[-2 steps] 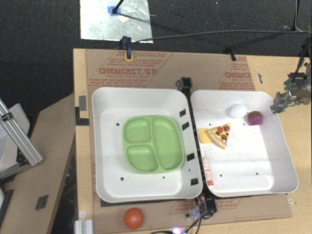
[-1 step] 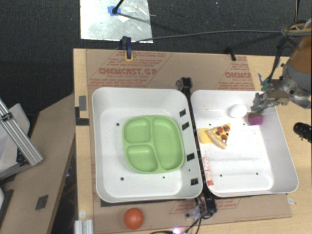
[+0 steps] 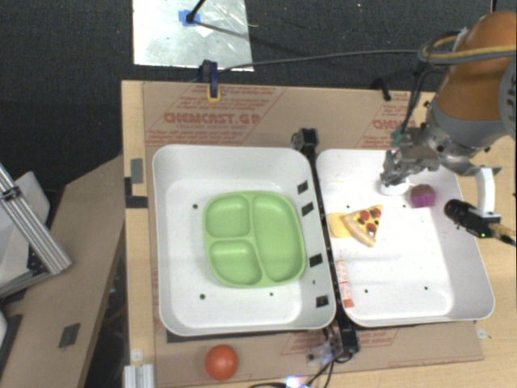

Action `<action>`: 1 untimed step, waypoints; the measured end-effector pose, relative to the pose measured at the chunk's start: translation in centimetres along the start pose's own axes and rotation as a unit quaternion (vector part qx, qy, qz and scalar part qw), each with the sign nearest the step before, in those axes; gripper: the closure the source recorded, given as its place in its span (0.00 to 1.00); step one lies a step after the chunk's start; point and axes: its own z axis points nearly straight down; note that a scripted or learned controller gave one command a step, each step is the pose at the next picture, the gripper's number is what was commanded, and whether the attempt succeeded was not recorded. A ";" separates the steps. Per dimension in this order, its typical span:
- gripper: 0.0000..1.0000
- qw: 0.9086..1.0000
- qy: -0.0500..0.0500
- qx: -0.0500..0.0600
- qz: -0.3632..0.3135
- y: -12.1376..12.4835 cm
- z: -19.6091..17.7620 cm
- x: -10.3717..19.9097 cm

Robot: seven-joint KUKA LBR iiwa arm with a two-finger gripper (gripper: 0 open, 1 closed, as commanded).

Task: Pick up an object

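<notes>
On the brown cardboard-covered tabletop (image 3: pixel 242 115), a green three-compartment plastic tray (image 3: pixel 254 238) fills the left white bin (image 3: pixel 174 241). In the right white bin (image 3: pixel 452 289), the tool (image 3: pixel 396 178) presses down near a pizza-slice toy (image 3: pixel 363 224) and small purple object (image 3: pixel 422 196); its opening cannot be told.

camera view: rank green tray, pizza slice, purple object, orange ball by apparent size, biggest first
1. green tray, by far the largest.
2. pizza slice.
3. orange ball, close to the pizza slice in extent, and nearer the camera, so unsure.
4. purple object, smallest; gripper sits just left of it.
</notes>
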 end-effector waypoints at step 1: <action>1.00 1.000 0.000 0.000 0.000 1.1 -0.4 5.5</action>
